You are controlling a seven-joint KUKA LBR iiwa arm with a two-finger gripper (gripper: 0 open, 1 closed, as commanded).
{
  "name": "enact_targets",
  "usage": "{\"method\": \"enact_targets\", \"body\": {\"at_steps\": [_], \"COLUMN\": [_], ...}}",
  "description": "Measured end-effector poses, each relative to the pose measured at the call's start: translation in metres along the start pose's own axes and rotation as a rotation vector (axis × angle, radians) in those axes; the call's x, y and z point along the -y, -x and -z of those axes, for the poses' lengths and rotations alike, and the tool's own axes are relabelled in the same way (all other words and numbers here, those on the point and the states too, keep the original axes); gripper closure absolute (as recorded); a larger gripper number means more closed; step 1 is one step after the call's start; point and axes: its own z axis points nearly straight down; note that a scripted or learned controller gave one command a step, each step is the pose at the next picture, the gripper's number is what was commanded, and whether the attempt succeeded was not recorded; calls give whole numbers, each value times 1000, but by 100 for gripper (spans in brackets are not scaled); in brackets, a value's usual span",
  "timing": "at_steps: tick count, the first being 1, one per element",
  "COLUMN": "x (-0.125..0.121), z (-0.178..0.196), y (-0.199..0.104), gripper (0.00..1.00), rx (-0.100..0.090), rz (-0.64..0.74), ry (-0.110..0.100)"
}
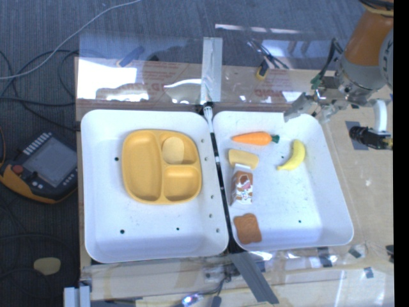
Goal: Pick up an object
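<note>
The right bin [319,190] holds an orange carrot [254,139], a yellow banana [292,156], a pale yellow wedge [243,159], a small brown and white packet [242,188] and a brown toast-like piece [247,228]. My gripper [313,107] hangs over the bin's far right corner, above and to the right of the banana and carrot. It touches none of them. The grey and orange arm [367,40] comes in from the upper right.
The left bin [102,222] holds a yellow divided tray [162,166]. A raised divider [217,171] separates the two bins. Clear plastic sheeting [192,75] lies behind them. A black handheld controller [45,165] rests on the floor at left.
</note>
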Motion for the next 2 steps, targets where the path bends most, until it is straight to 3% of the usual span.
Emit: {"method": "enact_targets", "body": {"at_steps": [1, 2], "x": [42, 30], "z": [66, 149], "y": [29, 10], "gripper": [0, 0], "rx": [4, 3], "rz": [-244, -256], "ry": [1, 1]}}
